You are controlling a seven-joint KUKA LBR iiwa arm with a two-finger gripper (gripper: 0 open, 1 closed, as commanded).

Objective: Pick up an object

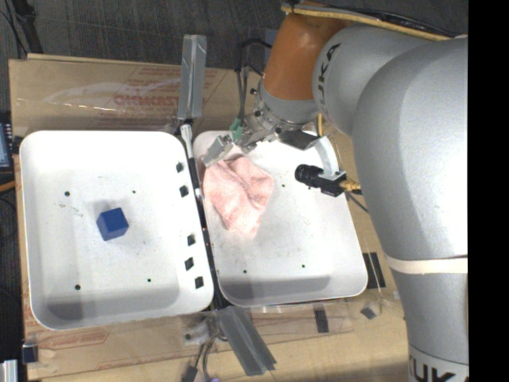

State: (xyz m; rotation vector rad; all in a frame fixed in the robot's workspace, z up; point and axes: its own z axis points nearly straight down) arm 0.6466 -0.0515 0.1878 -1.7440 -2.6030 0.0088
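A crumpled pink cloth [240, 191] is in the right bin [318, 253], near its left wall. Its folds gather at the upper end, right under my gripper [221, 151], which reaches in from the upper right and is shut on that top edge. The rest of the cloth droops down toward the bin floor. A small blue cube [112, 223] sits on the floor of the left bin [48, 165], left of its middle and far from the gripper.
The divider [199, 221] between the two bins runs just left of the cloth. A black cable fitting [318, 177] hangs from the arm over the right bin. The arm's big grey body [398, 134] covers the right bin's far right side.
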